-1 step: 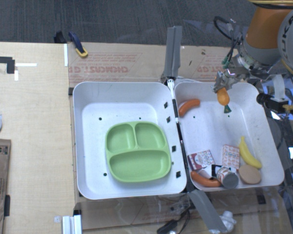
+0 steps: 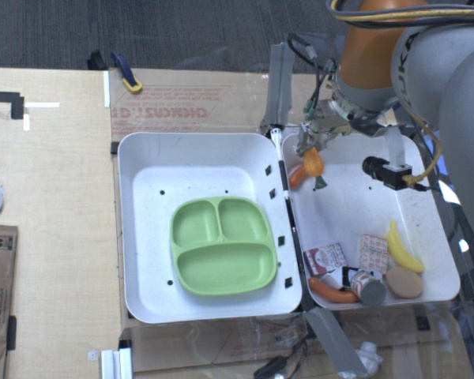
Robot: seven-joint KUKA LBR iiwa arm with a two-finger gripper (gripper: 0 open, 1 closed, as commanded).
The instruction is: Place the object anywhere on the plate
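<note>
A green divided plate [image 2: 221, 247] lies in the middle of the left bin [image 2: 134, 212]. My gripper [image 2: 308, 147] hangs over the far-left corner of the right bin [image 2: 434, 219], next to the wall between the two bins. An orange toy carrot [image 2: 303, 170] with a green tip sits between the fingertips and slants down to the left, just above the bin floor. The fingers are shut on its upper end. The carrot is to the right of the plate, beyond the dividing wall.
Along the right bin's near edge lie a yellow banana [image 2: 401, 247], a brown round piece [image 2: 404, 284], a small can [image 2: 369, 287], a red sausage-like toy [image 2: 332, 291] and two packets [image 2: 325, 257]. A black fitting [image 2: 387, 170] juts from the arm.
</note>
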